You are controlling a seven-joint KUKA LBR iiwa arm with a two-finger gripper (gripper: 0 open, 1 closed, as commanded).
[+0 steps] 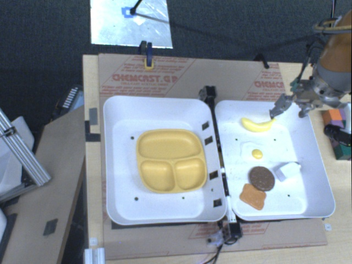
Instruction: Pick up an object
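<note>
Brown board (144,77) under the bins reads "CHEMCAST GP".

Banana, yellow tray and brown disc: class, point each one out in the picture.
Banana (257,125), camera view, middle of its curve.
Yellow tray (168,159), camera view, central divider.
Brown disc (262,178), camera view, centre of its top.

Two white bins side by side. Left bin (118,147): yellow divided tray (168,159), centred. Right bin (308,147): banana (257,125) at far left part, fried egg toy (254,152) nearer, brown round patty (261,178) touching toast piece (253,197) at near left, small white-grey block (286,170) right of patty. Gripper (290,108) over right bin's far edge, fingers spread, just right of banana, holding nothing.
</note>
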